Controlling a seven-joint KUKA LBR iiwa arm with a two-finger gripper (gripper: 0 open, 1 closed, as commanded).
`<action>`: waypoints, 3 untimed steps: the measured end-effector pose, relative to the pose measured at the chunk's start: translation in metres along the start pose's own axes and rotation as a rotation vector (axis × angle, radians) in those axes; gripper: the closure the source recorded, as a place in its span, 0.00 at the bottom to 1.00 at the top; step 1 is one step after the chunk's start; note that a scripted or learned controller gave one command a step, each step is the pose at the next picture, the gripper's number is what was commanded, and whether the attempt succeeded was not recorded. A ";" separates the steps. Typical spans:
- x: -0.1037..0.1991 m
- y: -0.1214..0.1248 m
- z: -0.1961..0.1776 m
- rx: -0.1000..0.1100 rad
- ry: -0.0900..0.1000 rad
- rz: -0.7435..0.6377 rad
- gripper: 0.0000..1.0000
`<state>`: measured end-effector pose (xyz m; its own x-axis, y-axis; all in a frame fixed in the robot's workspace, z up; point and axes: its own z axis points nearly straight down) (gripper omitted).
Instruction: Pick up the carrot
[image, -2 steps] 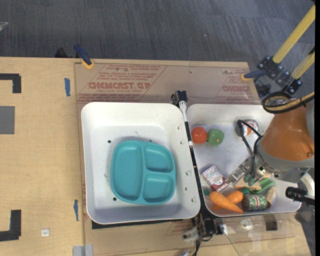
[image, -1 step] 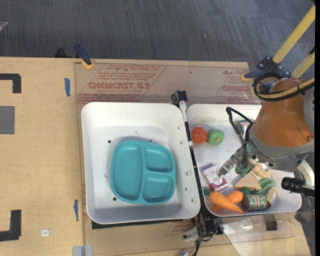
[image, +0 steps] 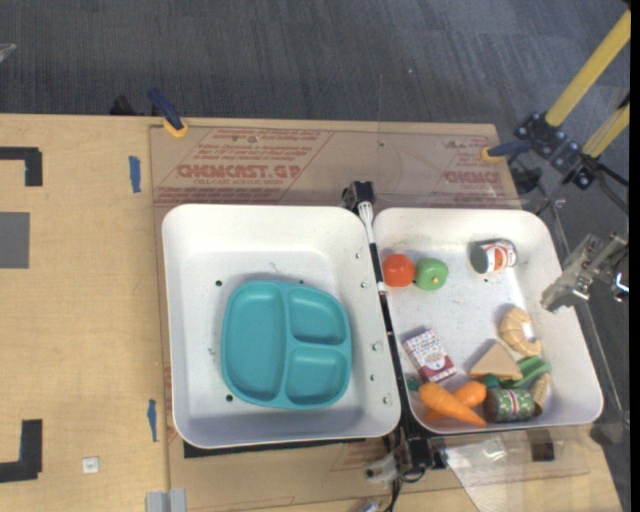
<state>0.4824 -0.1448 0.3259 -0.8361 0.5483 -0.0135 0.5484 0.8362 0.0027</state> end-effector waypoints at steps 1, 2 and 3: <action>0.001 0.001 0.002 0.000 0.005 -0.002 0.00; 0.005 -0.003 0.134 0.005 0.023 0.039 0.00; -0.019 -0.010 0.230 0.000 0.007 0.154 0.00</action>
<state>0.4958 -0.1648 0.0958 -0.7423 0.6700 -0.0058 0.6700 0.7424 0.0039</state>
